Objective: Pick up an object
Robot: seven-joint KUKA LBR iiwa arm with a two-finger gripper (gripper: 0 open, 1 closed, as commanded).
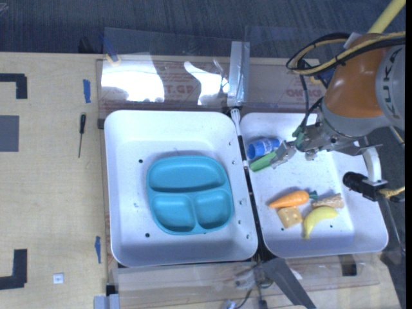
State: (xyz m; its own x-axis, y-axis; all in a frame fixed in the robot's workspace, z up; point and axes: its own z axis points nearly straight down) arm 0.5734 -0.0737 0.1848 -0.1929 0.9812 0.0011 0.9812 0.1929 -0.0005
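In the right bin (360, 237), a blue bottle-like item (260, 147) lies near the left wall with a green stick-shaped item (261, 163) just below it. Toward the front lie an orange carrot (291, 199), a yellow cheese wedge (290, 217), a yellow banana (318, 219) and a tan bread piece (329, 201). My gripper (285, 152) reaches in from the right and sits low over the bin's back left part. Its tip is right beside the green item's right end and the blue item. Whether it touches either one, I cannot tell.
The left bin (122, 172) holds a blue divided plate (189, 194). A metal divider (237, 73) stands behind the seam between the bins. The grey arm with its orange band (357, 82) and a black cable hang over the right bin's back right corner.
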